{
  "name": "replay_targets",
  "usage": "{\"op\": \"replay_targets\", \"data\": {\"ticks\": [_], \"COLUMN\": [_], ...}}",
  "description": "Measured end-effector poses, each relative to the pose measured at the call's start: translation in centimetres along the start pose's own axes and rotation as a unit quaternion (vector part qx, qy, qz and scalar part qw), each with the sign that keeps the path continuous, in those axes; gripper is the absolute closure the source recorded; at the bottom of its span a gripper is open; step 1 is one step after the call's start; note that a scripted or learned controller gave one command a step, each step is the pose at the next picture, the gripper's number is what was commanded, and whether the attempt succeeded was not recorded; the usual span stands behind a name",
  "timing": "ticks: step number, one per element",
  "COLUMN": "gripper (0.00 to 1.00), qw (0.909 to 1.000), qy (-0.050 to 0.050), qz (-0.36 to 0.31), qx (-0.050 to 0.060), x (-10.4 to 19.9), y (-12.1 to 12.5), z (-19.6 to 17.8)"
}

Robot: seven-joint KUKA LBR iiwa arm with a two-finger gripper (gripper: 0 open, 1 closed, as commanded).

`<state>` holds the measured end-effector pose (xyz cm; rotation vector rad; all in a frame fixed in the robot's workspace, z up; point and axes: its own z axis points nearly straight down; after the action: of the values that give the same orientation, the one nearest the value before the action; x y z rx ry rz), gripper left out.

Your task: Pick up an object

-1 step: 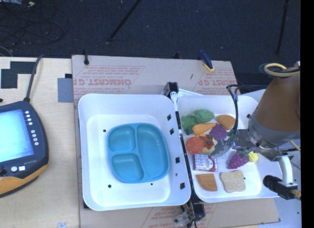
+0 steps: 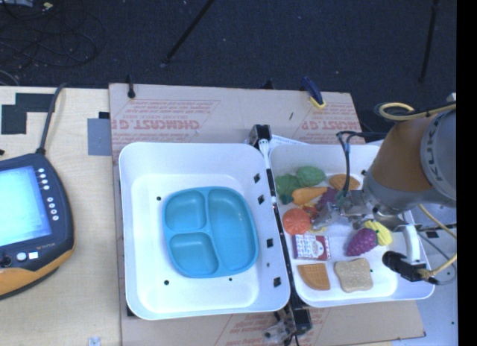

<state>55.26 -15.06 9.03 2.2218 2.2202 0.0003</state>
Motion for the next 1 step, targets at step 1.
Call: {"op": "replay_targets", "data": {"ticks": [1], "gripper": [0.0], "qw": [1.0], "qy": [0.0], "qz": [-0.003], "qx": [-0.002], "x": [3.45], "y": [8.64], "z": [-1.17]}}
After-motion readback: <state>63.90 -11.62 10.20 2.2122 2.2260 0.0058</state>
